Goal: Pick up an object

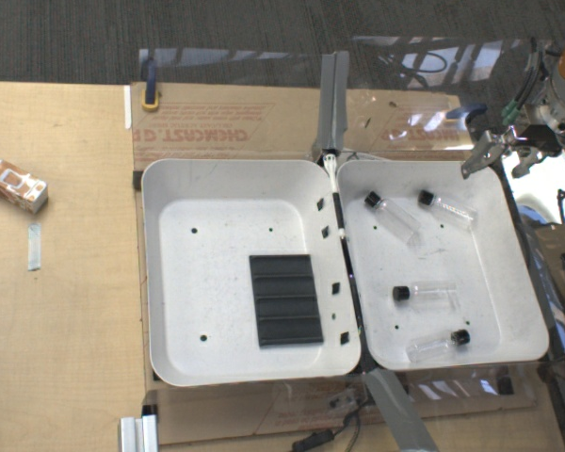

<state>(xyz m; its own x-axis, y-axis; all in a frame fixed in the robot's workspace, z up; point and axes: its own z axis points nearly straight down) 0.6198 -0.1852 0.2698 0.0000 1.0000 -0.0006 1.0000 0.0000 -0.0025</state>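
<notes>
Right now nothing is being carried: the candidates for picking are four clear vials w/ black caps, all lying on their sides in the right bin. One vial is lying near the bin's upper left, a second just to its right, a third near the middle, and a fourth toward the near edge. They're sitting well apart, prob. scattered loosely so a program can try grabs w/o neighbours getting in the way. The left bin is holding a black ribbed block, lying flat toward its near right. The gripper is hanging over the right bin's far right corner, above the rim, w/ its fingers looking spread and nothing between them. Judging from that, the approach is yet to begin; the second vial is looking closest. Both bins are resting on brown cardboard, a grey divider bar running between them. Off to the left, a small printed carton is lying on the wooden bench, and dark carpet is showing beyond.
</notes>
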